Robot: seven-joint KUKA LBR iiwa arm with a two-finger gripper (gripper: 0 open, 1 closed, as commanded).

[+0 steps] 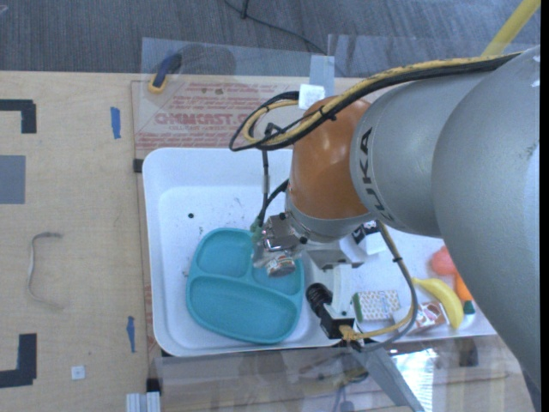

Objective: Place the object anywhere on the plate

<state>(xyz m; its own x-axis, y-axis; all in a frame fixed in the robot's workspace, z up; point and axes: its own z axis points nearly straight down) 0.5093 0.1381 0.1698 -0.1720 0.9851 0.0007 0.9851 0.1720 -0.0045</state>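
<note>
Plate [240, 303], blue and split in parts, sits low in the left bin [171, 196], so hold the gripper [276, 254] above its upper right part, though you cannot tell if it carries any object.

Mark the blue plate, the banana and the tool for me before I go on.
blue plate [232, 307]: camera view, floor of its large lower compartment.
banana [442, 299]: camera view, middle of its yellow curve.
tool [276, 251]: camera view, its metal tip above the plate's upper right compartment.
</note>
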